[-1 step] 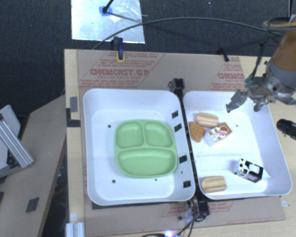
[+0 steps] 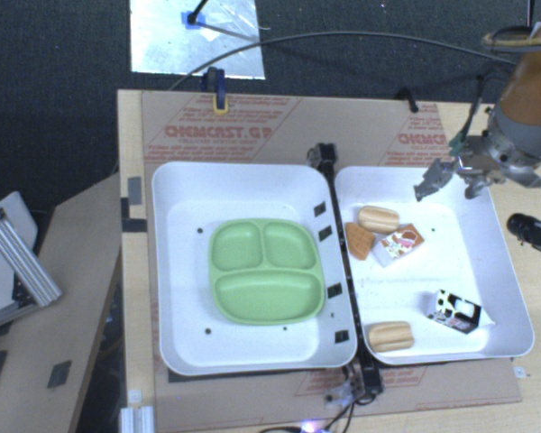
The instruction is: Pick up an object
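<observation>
The right bin (image 2: 500, 269) holds a tan bread roll (image 2: 379, 216), a brown toast wedge (image 2: 358, 240) and a small red-and-white packet (image 2: 401, 243) close together near its back left. A black-and-white carton (image 2: 455, 310) lies at the front right, and a second roll (image 2: 389, 336) at the front left. My gripper (image 2: 453, 184) hangs above the bin's back edge, to the right of and behind the first roll. It is open, with nothing between its fingers (image 2: 429, 186).
A green divided plate (image 2: 266, 271) lies in the middle of the left bin (image 2: 176, 242). Black clips line the wall between the bins (image 2: 335, 260). A cable arcs over the bench behind the bins, and a metal rail (image 2: 18, 251) stands at the far left.
</observation>
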You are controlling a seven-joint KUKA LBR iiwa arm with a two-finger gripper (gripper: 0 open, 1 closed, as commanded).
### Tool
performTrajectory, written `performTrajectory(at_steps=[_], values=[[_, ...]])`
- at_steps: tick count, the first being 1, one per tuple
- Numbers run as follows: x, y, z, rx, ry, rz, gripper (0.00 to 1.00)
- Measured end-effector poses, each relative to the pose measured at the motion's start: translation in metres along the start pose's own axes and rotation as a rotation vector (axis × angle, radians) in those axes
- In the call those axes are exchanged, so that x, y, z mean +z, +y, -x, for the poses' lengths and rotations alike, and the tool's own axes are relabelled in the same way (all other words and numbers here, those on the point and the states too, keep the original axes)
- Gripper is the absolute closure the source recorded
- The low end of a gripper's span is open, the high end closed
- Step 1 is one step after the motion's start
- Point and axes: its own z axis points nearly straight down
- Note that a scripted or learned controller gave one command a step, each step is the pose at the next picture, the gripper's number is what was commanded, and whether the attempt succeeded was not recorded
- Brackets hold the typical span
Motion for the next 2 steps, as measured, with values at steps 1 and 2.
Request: performTrajectory(at_steps=[1,2], values=[[0.055,0.007,-0.007,-0.003,0.0,-0.004,0.0],[0.1,0.008,-0.001,0.003,0.0,-0.003,0.0]])
